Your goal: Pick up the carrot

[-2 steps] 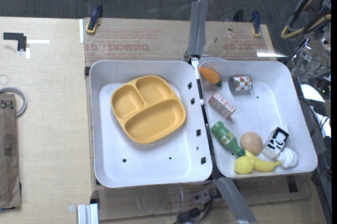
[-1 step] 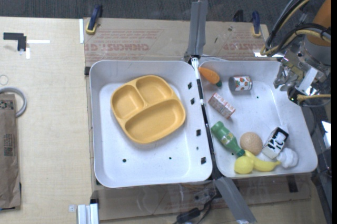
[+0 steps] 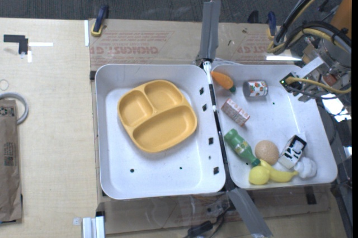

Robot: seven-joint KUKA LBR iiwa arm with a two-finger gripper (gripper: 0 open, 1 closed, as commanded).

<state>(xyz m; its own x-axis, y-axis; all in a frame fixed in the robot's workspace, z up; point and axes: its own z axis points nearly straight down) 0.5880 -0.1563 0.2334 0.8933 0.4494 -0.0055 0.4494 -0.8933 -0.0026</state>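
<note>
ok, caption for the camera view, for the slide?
Carrot lies in the right bin's far left corner; yellow plate in the left bin.

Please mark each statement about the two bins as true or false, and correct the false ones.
1. The carrot lies in the right bin. True.
2. The yellow plate has three compartments. True.
3. The green bottle lies on the plate. False: it lies in the right bin, beside the egg.
4. The carrot lies at the near edge of its bin. False: it lies in the far left corner.
5. The can is right of the carrot. True.
</note>
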